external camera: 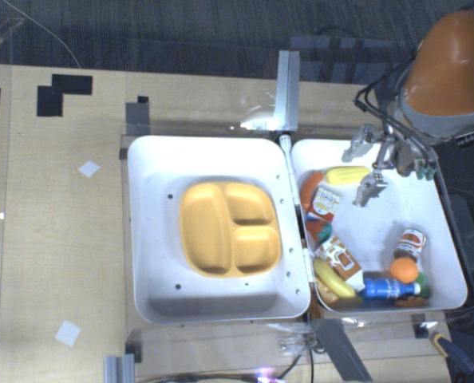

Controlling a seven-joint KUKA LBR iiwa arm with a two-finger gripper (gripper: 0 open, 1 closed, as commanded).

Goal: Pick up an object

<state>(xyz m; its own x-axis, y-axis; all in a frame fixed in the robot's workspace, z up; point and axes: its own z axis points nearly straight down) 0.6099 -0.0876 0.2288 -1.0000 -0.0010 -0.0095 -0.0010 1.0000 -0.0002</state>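
pincer [367,168] hangs open over right bin [444,214], partly masking yellow item [345,175].

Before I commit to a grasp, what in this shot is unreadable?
- Tool, camera view: too small and blurred to judge.
- Yellow item: far end hidden behind the tool.
- Carton labels: too small to read.
- Blue bottle: partly covered by the orange ball.

A pale wooden bench [53,238] bearing black tape marks [61,92] and small white squares [88,167] meets dark grey carpet [181,14] along the top, with a metal post [288,90] standing upright.
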